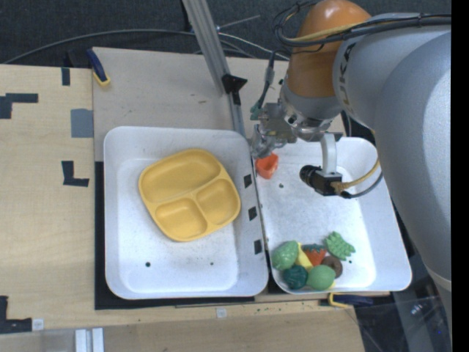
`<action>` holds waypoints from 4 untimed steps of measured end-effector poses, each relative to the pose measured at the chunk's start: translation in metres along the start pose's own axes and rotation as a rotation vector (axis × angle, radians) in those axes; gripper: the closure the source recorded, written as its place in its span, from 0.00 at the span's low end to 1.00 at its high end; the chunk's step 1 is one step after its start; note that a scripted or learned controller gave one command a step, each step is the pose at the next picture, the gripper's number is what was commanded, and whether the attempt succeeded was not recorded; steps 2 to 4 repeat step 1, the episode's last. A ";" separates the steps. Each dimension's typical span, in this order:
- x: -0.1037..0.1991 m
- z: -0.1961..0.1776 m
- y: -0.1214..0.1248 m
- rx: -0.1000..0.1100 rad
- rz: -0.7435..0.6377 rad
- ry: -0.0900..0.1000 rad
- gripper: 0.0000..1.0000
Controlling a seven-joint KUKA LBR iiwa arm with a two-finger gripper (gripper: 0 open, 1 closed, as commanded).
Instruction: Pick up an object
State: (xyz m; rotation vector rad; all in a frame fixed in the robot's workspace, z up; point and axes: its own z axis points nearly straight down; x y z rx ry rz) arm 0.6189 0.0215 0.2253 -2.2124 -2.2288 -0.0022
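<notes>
Camera view looks down at a slant on two white bins. The gripper (265,147) sits at the upper left corner of the right bin (381,218), just right of the divider between the bins, and an orange piece (267,166) shows directly below its tip, touching or nearly touching it. I cannot tell whether the fingers are spread or closed, or whether the piece is between them; the wrist hardware hides that.

The orange piece looks like a small plastic toy food: light, stiff, probably smooth and a bit slippery, not fragile. A grip across its narrower sides, low on the body, seems the safest hold.

Other candidates lie in a heap (311,262) at the lower edge of the right bin: green, red, yellow and brown toys pressed together, which would be harder to single out. A yellow tray (189,195) lies in the left bin (124,196), well apart from the gripper.

The bin floor is flat, white and speckled. Room is tight by the orange piece, since the bin wall and divider stand just beside it, so a finger could catch the rim.
</notes>
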 end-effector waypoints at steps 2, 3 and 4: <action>0.059 0.007 0.012 0.001 0.000 0.000 1.00; 0.059 0.007 0.012 0.001 0.000 0.000 1.00; 0.059 0.007 0.012 0.001 0.000 0.000 1.00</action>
